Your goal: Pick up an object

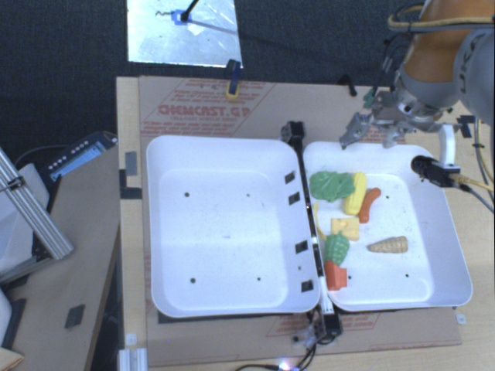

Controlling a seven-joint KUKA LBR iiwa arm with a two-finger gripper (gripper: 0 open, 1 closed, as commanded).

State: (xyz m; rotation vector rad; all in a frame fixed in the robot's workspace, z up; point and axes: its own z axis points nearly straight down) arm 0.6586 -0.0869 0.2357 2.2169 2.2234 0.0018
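Up over the far rim of the right bin [410, 284] hangs the hand [371, 139], grey metal under the arm's orange band. From this slanted angle its tips blur into the wrist hardware, so I cannot tell whether it is apart or together. It is clear of the toys, which all lie nearer and lower in that bin, crowded toward its left wall. Farthest back is a green leafy piece [331, 185], touching a yellow corn cob [356, 193] on its right. Just beside the cob lies a slim orange-red piece [369, 204], a carrot or a pepper; I can't say which. Nearer sits a yellow block [346, 227]. Below it is a small green lump [336, 247], and at the near end a red-orange piece [335, 275] pressed against the bin's left wall, its shape hard to make out. A tan ridged cone [388, 245] lies on its side a little apart to the right, tip pointing left. The left bin [224, 230] is joined to the right one along the middle by black clips [295, 199]. Both rest on a brown board [205, 108] with red lettering that the bins partly cover. Farther back, a silvery sheet [182, 22] lies on dark cloth, and the counter [85, 230] runs off the left edge.
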